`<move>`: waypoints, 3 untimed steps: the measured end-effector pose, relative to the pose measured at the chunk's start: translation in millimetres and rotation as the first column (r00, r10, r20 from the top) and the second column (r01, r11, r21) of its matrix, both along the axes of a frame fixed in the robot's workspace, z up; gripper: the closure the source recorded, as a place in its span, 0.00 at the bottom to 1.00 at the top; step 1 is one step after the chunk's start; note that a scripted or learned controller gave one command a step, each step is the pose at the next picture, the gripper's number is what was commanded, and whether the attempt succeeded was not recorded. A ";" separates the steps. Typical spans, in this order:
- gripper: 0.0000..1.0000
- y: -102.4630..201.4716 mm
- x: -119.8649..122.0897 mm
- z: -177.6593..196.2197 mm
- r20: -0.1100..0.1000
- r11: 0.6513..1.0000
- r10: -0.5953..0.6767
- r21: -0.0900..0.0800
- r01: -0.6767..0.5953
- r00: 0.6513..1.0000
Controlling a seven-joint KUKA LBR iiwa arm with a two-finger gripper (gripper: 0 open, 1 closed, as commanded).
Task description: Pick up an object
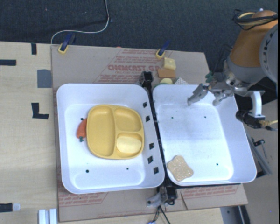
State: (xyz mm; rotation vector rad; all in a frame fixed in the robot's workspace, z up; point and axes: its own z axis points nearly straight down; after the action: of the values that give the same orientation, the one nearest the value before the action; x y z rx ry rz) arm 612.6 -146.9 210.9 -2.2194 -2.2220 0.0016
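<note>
In the left bin (70, 125) an orange carrot-like piece (81, 129) peeks from under a yellow divided plate (115, 131). The right bin (233, 139) holds a speckled cracker (179, 167) near its front edge — well apart from the claw (207, 97), open and holding nothing, above the bin's back edge.

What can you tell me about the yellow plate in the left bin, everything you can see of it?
The yellow plate is a rounded, divided tray, seemingly plastic, with three compartments split by raised ridges. It lies flat, right side up, near the middle of the left bin. A pale yellow rounded item sits in its lower right compartment; the other two hold nothing visible. An orange-red object lies against its left edge, partly tucked under the rim. The gripper is over the right bin, well apart from the plate.
</note>
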 end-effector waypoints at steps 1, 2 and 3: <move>0.00 49.7 11.3 -132.9 0.001 1.000 0.004 -0.001 -0.004 1.000; 0.00 40.6 57.6 -126.5 0.004 1.000 0.002 -0.001 -0.002 1.000; 1.00 41.0 55.7 -116.8 0.000 1.000 0.003 -0.001 -0.003 1.000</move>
State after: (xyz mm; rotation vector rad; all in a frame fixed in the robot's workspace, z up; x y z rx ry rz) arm 668.2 -105.9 94.1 -2.2168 -2.2256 0.0023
